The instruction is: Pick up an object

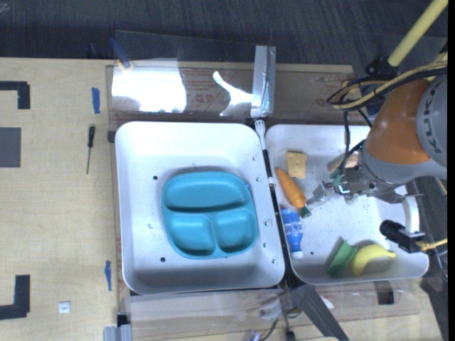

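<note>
The bench [50,212] is pale wood, carrying black markings at its left side. Two shallow white bins sit side by side on it, meeting along a central seam.

The left bin [135,155] holds one item — a blue divided plate [208,213] with three compartments, lying flat near the bin's middle.

The right bin [320,244] holds the loose objects. The arm [409,130], grey with an orange band, reaches in from the right over this bin's upper half. Its gripper [334,185] hangs low above the bin floor, just right of the carrot; whether the fingers are spread or pressed together cannot be told from this angle, and nothing is seen held between them.

Objects, in order of size: a yellow banana [371,258] at the bin's near right, touching a green item [340,256] on its left; an orange carrot [291,187] lying aslant near the left wall; a blue-and-white tube-like item [292,231] just below the carrot — its type is unclear; a tan block [296,165] above the carrot.
</note>
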You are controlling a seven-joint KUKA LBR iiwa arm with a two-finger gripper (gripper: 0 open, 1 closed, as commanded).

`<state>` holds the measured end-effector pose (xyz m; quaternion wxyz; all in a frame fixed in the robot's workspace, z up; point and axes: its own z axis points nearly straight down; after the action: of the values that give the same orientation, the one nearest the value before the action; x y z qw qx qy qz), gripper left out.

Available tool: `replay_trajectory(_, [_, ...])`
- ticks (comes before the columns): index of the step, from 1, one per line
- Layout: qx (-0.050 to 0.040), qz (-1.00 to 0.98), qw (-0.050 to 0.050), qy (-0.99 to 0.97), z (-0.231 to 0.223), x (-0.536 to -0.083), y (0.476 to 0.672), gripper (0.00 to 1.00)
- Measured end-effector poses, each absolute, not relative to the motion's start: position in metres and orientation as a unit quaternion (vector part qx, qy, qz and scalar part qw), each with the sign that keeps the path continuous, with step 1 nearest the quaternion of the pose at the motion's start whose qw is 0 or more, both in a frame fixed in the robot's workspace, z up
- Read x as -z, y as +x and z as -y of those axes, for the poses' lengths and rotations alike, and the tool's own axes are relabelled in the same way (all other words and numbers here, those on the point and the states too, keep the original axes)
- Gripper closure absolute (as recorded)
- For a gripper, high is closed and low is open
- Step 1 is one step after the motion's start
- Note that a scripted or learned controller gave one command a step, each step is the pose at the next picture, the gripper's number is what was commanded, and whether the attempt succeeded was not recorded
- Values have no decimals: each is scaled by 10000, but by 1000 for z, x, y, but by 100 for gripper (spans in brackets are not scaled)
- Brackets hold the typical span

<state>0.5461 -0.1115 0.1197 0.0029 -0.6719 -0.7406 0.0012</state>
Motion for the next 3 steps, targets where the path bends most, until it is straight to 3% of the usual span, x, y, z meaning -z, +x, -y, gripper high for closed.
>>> replay_trajectory(1, [11,7390,-14,-6738,102,-87,604,0])
replay_trajectory(2, [8,7304,-8,-6831,103,-85,669,0])
replay_trajectory(3, [26,7229,-46,-6909,136,-206,575,0])
